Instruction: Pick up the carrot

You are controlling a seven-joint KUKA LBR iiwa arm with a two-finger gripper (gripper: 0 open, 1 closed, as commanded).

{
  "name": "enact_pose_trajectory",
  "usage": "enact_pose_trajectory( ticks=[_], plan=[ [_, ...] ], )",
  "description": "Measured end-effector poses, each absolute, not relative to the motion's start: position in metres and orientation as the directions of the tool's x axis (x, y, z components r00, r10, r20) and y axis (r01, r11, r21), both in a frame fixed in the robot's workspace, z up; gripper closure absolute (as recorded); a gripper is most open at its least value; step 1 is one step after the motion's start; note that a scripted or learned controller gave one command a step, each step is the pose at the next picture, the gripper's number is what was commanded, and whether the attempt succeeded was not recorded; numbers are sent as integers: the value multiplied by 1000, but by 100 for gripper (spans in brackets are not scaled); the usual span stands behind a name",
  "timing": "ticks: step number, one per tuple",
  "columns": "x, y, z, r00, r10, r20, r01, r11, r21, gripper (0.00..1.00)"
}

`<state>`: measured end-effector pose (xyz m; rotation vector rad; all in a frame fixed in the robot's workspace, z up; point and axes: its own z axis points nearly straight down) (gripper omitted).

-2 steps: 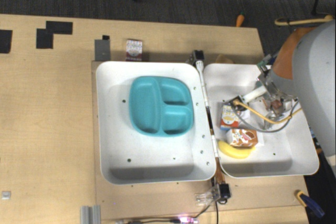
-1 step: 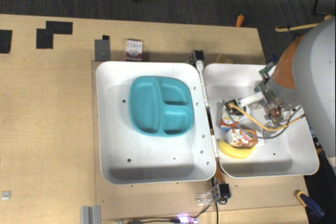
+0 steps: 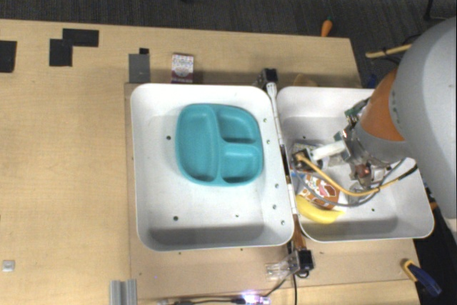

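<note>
**One claw (image 3: 360, 171) low in the right-hand shallow white plastic bin (image 3: 400, 228); carrot not plainly made out**

Whether the claw is wide or narrow cannot be told, since the grey wrist with its orange band covers it from above. It hangs low over the middle of this bin's floor, and nothing can be seen held in it.

Just beside the claw, toward the view's left, lies a small tangle of many-coloured pieces (image 3: 314, 186). In it is a red-and-orange patch (image 3: 327, 189). The carrot may be that patch, but it is too small and too covered to say for sure.

Below and to the left of the claw, touching the tangle's lower side, lies a rounded yellow plastic fruit (image 3: 318, 213). It rests against the bin's left wall near the lower corner.

Farther left of the claw, past the shared wall, stands the left-hand shallow white plastic bin (image 3: 207, 239). A teal plastic divided plate (image 3: 218, 143) lies flat in its middle, well apart from the claw. The plate has one long compartment on its left and two smaller ones on its right.

Beyond that bin's upper edge, up and well to the left of the claw, two things stand near each other on the pale wooden desk (image 3: 64, 189). One is a small grey upright block (image 3: 139, 68) and the other a small patterned box (image 3: 183, 66).

Farthest from the claw, at the desk's upper left, lie flat black angular patches (image 3: 71, 45).
</note>
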<state>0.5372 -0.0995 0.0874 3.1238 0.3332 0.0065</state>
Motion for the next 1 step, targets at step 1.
enact_pose_trajectory(
  ticks=[1],
  plan=[
    [539, -99, 99, 977, 214, 5, 214, -977, -2, 100]
  ],
)
